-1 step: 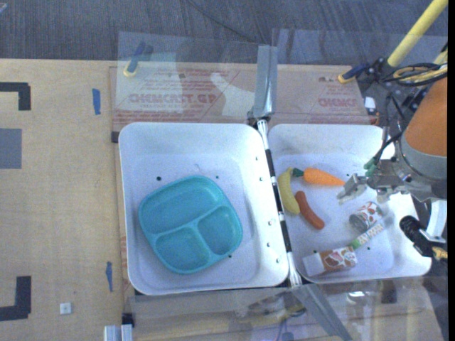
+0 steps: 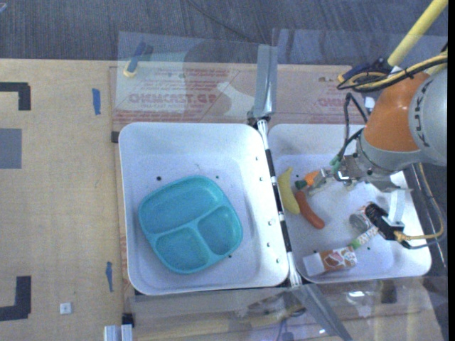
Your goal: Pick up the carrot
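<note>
The carrot (image 2: 311, 210) is a short orange piece with a green top, lying at a slant in the right bin (image 2: 412, 261), near its left wall. A yellow banana (image 2: 288, 192) lies right beside it on the left. My gripper (image 2: 328, 176) hangs low over the right bin, just up and to the right of the carrot's green end and very close to it. The grey wrist and orange band (image 2: 398, 119) rise behind it to the right. Nothing can be seen held in the gripper.
The left bin (image 2: 142, 148) holds a teal divided plate (image 2: 190, 223). In the right bin, a small white and orange packet (image 2: 333, 260) lies near the front wall, and a small dark object (image 2: 368, 226) sits right of the carrot. Cables trail off the arm at the right.
</note>
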